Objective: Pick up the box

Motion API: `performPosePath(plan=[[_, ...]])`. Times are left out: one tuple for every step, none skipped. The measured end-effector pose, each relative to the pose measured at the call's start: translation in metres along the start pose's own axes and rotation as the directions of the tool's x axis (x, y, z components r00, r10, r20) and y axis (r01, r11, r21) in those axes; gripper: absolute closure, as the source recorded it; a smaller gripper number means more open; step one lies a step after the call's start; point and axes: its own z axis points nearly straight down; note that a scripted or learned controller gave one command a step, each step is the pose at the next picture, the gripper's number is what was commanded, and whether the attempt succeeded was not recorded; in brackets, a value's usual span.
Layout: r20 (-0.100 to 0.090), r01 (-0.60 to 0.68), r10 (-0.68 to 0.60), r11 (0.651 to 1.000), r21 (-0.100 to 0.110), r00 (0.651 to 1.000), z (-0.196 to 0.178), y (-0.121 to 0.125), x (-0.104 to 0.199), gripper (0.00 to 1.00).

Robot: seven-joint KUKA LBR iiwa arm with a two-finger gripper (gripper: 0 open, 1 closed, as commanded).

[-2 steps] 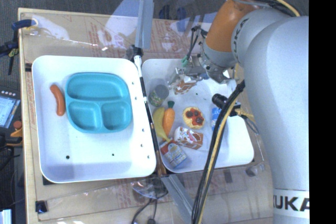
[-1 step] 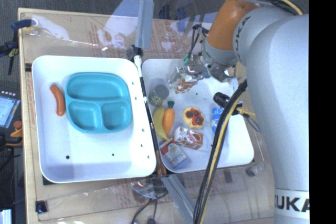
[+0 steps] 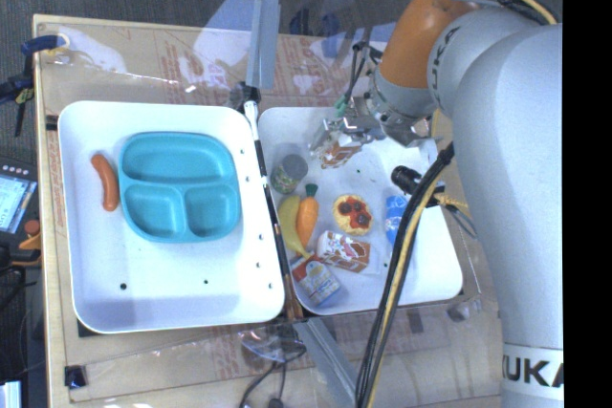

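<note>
Bench of pale board on grey carpet, bearing two white bins side by side.

In the left bin (image 3: 86, 287): a blue divided tray (image 3: 180, 183) with a sausage (image 3: 105, 181) just beside it. In the right bin (image 3: 435, 277): a carrot (image 3: 306, 216), banana (image 3: 288, 225), round tin (image 3: 286, 175), small tart (image 3: 353, 213), blue packet (image 3: 396, 213), and two small boxes near the front, a red-and-white box (image 3: 343, 249) and a tilted box (image 3: 317, 282) at the rim. Gripper (image 3: 337, 140) low over the bin's far end, above a brown item; finger spread impossible to tell.
</note>
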Motion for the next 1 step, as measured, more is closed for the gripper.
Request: performPosePath(plan=[[0.0, 0.003, -0.003, 1.0, 0.001, 1.0, -0.0084, -0.0002, 0.0005, 1.0]])
